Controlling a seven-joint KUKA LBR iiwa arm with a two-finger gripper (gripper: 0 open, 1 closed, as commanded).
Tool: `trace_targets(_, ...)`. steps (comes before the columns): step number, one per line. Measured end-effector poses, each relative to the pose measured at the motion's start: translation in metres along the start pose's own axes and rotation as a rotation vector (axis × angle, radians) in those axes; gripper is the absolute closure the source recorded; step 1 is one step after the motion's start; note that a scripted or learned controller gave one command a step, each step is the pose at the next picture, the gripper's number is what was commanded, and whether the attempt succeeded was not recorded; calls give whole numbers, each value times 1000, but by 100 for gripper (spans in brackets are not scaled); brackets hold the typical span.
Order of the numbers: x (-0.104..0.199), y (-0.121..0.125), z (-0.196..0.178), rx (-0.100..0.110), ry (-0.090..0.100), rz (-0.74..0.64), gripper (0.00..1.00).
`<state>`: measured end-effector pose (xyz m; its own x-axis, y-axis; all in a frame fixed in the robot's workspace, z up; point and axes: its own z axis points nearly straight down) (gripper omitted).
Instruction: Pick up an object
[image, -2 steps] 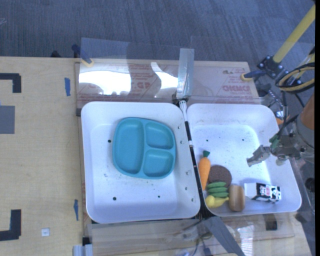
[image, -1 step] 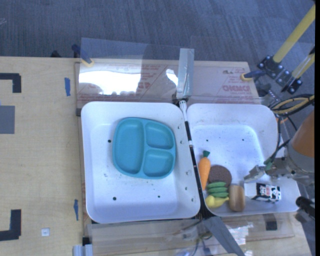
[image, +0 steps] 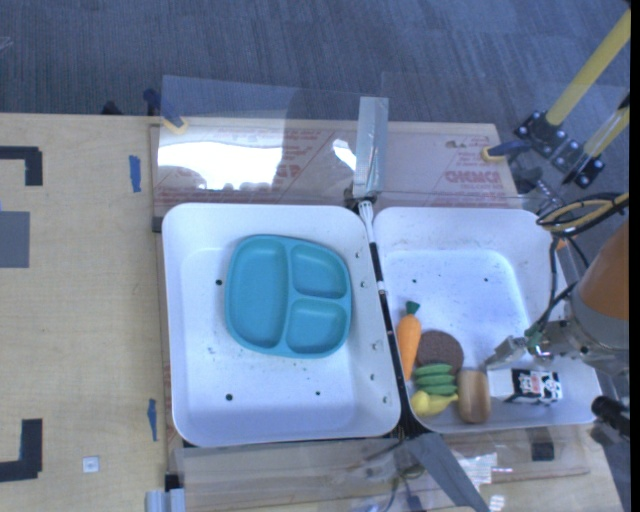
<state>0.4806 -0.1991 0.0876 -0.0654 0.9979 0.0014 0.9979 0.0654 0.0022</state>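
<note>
Several toy foods lie bunched at the front left of the right bin: an orange carrot, a round brown patty, a green pea pod, a yellow piece and a tan bread roll. My gripper sits low at the bin's right front, just right of the roll. It is open, with nothing between its fingers. One fingertip points toward the patty and roll, a short gap away from them.
The left bin holds a blue divided plate. A raised divider separates the two bins. The arm's orange band and cables hang over the right bin's right rim. A clear panel stands behind the bins.
</note>
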Motion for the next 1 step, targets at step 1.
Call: trace_targets(1,7,4,0,-8,0,288,0)
